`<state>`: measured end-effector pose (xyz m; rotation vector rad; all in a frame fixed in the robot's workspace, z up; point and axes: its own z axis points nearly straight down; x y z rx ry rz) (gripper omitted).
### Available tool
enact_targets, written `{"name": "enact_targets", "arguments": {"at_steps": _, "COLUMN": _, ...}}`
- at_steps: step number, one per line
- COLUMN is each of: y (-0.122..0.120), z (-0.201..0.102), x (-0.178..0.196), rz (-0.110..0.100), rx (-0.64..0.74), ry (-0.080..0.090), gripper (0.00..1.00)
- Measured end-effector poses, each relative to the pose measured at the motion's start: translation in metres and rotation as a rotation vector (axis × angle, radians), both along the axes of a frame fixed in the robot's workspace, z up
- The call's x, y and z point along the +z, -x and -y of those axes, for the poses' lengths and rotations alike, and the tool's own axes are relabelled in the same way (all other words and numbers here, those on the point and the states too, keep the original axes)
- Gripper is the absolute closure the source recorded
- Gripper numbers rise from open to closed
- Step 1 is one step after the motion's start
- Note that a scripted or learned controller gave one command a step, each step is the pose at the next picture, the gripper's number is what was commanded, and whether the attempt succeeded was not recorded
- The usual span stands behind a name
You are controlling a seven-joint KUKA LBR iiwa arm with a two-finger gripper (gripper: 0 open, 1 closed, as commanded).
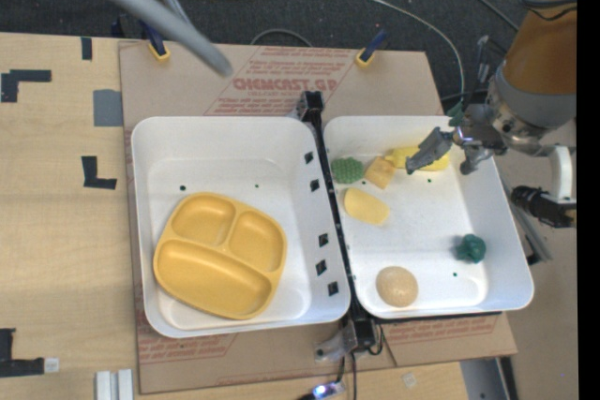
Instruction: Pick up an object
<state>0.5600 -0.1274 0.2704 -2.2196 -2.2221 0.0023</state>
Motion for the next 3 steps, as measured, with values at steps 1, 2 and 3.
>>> {"name": "enact_targets", "arguments": {"at_steps": 1, "y": 0.002, "z": -0.008, "x": -0.047, "rz": -0.004, "rx": 0.0, "ry": -0.001, "gripper": 0.0}}
{"name": "enact_targets", "arguments": {"at_steps": 2, "y": -0.004, "z": -0.007, "x": -0.094, "rz": -0.005, "rx": -0.001, "ry": 0.0, "gripper": 0.0}}
{"name": "enact_targets", "arguments": {"at_steps": 3, "y": -0.003, "z": -0.008, "x": -0.159, "rz": -0.007, "rx": 0.0, "ry": -0.001, "gripper": 0.0}}
